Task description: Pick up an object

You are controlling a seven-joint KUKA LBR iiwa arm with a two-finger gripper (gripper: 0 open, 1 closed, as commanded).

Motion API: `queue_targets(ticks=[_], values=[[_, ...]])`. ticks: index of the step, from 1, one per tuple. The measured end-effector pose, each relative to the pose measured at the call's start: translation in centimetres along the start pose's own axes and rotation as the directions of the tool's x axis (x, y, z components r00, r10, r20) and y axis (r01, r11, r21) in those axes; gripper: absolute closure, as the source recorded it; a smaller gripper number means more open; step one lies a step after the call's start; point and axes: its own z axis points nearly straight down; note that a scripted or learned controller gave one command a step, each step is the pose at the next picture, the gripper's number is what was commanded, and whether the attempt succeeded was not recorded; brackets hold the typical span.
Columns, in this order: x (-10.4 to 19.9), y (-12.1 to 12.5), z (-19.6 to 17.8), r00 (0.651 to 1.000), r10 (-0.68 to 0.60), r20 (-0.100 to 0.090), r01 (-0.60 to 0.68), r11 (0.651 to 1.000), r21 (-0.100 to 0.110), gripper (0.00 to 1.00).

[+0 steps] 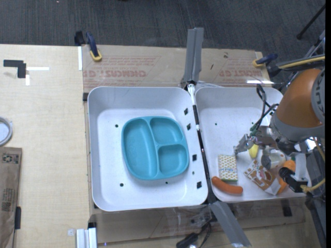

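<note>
**Trainee:** How far had the pick progressed at that point?

**Technician:** It was at the approach stage, by my reading. The arm (302, 105) reached in from the right, and the gripper (252, 144) was low inside the right bin (227, 99), among the objects there.

**Trainee:** Which object was it going for?

**Technician:** Probably the small yellow item (253, 150); the gripper was touching or just beside it. I could not confirm which.

**Trainee:** And the jaws?

**Technician:** I could not tell whether they were apart or together; the wrist and cables blocked the detail. Nothing was visibly held.

**Trainee:** What else lay in that bin?

**Technician:** 3 more candidates: a patterned sponge (228, 168) just left of the gripper, an orange carrot (227, 187) below it near the front wall, and a printed packet (262, 176) to the right.

**Trainee:** The other bin?

**Technician:** The left bin (103, 138) held 1 blue divided plate (155, 147), well apart from the gripper.

**Trainee:** So what remained?

**Technician:** Everything that counts: closing on an object and lifting it off the bin floor.
</note>
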Motion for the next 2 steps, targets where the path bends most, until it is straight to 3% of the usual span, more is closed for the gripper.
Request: queue_targets(ticks=[1, 2], values=[[-0.1, 0.0, -0.9, 1.0, 0.004, 0.0, -0.004, 1.0, 0.001, 1.0], [-2.0, 0.3, -9.2, 0.993, 0.121, 0.001, -0.121, 0.993, 0.001, 1.0]])
